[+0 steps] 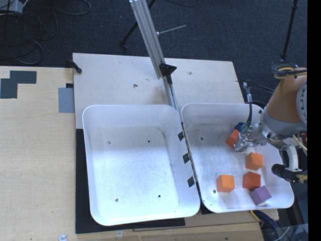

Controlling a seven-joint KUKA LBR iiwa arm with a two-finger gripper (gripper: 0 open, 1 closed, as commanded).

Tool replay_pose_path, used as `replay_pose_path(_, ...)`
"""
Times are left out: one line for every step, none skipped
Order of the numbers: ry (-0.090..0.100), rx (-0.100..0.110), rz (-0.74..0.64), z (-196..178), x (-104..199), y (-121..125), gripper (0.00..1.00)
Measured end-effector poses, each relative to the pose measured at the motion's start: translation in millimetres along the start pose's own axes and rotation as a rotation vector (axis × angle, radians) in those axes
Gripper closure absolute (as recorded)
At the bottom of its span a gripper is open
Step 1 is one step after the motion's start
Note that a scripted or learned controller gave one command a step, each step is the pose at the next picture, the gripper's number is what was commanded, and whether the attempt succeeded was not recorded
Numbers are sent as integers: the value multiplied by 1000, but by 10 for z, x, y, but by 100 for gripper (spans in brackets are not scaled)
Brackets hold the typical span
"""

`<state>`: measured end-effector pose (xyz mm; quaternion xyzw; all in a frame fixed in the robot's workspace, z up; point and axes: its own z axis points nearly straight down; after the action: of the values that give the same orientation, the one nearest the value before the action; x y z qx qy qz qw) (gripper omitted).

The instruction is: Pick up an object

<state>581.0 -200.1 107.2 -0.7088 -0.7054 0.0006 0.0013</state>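
One fixed camera looks down aslant on both bins (135, 115).

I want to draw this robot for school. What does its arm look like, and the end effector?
The arm is rounded and grey, with a wide orange band above the wrist. A thin dark cable runs along it. The end effector is small, made of silvery-grey metal with dark parts.

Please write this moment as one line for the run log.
phase: reaching | end effector: low in right bin, at red-orange block | grasp: unconfirmed | other blocks: loose in that bin
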Motion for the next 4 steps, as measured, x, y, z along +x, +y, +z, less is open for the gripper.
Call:
replay_pose_path(0, 0, 3, 6, -3, -2, 0)
replay_pose_path(-2, -5, -8, 169, -50, 728, 0)
replay_pose_path(-2, 1, -13, 68, -41, 704, 100)
replay_pose_path(-8, 24, -6, 123, 710, 836, 100)
